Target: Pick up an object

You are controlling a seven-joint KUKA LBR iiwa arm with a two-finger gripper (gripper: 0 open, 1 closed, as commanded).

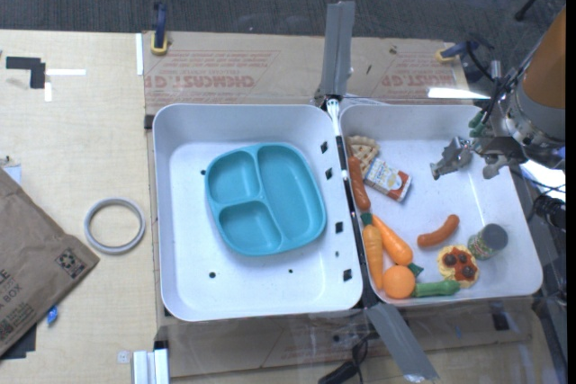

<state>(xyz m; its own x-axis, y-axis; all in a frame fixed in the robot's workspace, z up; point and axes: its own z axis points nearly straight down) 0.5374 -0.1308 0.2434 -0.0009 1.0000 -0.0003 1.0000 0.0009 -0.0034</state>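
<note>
Scene: A grey arm with an orange band is reaching in from the right over the right bin (517,279), one of two white bins sitting side by side on a bench.

Hand: The gripper (447,160) is hanging above the upper middle of the right bin, its fingers pointing left and a little down. They are looking slightly spread with nothing between them, though the metal is blurring against the white floor.

Nearest target: A small red-and-white carton (388,179) is lying just to the left of the gripper and a little lower, its long side running from upper left to lower right.

Next nearest: A sausage (437,230) is lying below the gripper, toward the near side of the bin, its length tilting up to the right.

Others: A small tin (488,240), a toy pizza (458,263), two carrots (389,238), an orange (399,281) and a green piece (438,288) are crowding the near end, well apart from the gripper.

Left bin: A blue divided plate (265,198) is sitting alone in the left bin (171,193).

Hard to make out: A long reddish thing and a pale, knobbly one against the dividing wall are too small to name. The arm's upper part is running off the right edge.
</note>
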